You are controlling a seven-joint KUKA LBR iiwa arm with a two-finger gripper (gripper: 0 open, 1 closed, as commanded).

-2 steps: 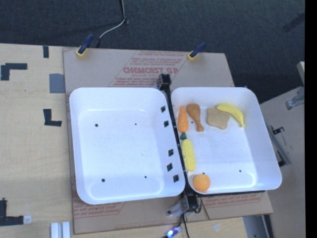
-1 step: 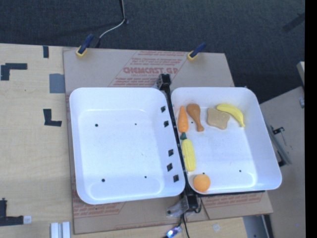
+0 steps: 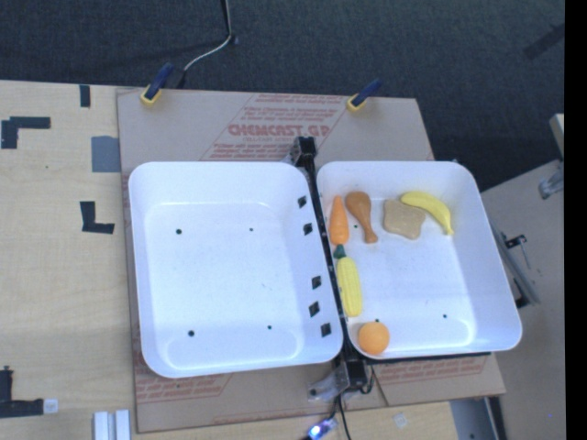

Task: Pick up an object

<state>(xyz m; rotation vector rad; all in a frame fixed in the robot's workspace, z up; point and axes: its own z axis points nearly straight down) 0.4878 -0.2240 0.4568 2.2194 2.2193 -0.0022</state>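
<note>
Toy foods including a banana [image 3: 429,209] and corn [image 3: 348,285] are lying loose for picking; the tool's state I cannot tell.

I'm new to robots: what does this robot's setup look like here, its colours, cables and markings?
Two shallow white bins, the left bin and the right bin, sit on a brown board printed with red lettering. Blue-and-yellow clamps grip the board's far edge. Small black clips line the seam between the bins. A thin cable trails off across the dark floor.
</note>
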